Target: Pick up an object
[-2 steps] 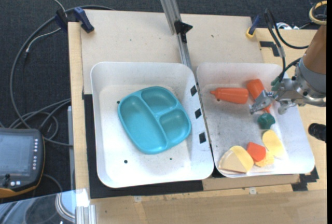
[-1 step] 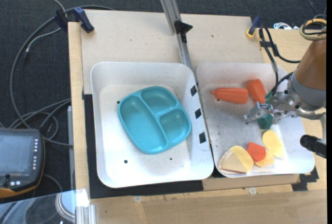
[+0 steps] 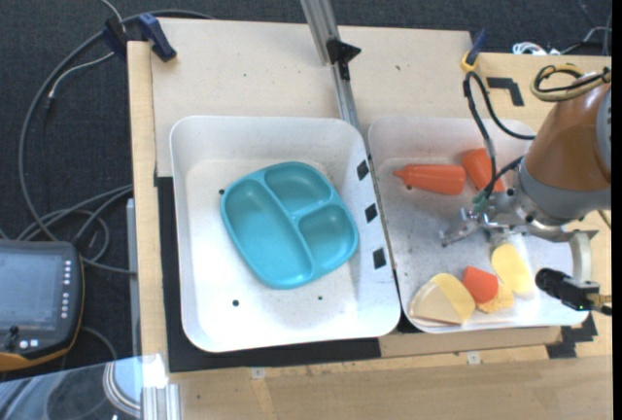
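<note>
Carrot (image 3: 431, 178), smooth orange plastic, lies lengthwise left-right, tip pointing left; gripper (image 3: 473, 222) nearby, finger state can't tell.

**Arm low over the right bin**

The gripper (image 3: 478, 220) hangs in the right bin (image 3: 387, 214), beside an orange bottle-like toy (image 3: 432, 178). Near the front wall lie a pale yellow wedge (image 3: 442, 300), a small red piece (image 3: 479, 284) and a yellow piece (image 3: 512, 268). The left bin (image 3: 194, 214) holds a teal divided plate (image 3: 288, 224).
</note>
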You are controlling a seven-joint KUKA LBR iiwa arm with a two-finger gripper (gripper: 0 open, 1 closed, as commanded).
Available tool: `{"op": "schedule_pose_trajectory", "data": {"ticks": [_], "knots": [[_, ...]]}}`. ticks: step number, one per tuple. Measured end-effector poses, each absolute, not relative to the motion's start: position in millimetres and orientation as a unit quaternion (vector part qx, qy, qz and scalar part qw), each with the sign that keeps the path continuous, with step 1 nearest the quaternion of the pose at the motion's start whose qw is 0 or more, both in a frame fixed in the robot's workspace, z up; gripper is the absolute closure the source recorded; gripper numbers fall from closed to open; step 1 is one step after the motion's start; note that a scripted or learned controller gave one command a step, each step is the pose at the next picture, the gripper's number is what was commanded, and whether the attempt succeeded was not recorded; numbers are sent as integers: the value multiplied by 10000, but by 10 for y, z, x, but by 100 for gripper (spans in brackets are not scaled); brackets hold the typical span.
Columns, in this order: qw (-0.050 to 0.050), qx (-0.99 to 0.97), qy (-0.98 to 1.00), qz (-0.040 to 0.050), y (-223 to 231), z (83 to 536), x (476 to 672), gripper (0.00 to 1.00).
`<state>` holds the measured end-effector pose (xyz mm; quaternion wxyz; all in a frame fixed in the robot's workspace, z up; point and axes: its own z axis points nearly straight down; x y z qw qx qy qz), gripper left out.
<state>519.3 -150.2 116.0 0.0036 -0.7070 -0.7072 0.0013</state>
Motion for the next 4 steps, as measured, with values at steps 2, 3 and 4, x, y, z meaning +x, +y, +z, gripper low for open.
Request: {"op": "schedule_pose_trajectory", "data": {"ticks": [2,3,4], "knots": [[-33,-7066,-7076,-18,-1527,1935,5272,100],[-29,-7068,-7074,-15,-1572,2381,5260,100],[-32,-7064,-7078,-16,-1599,2845,5339,100]]}}
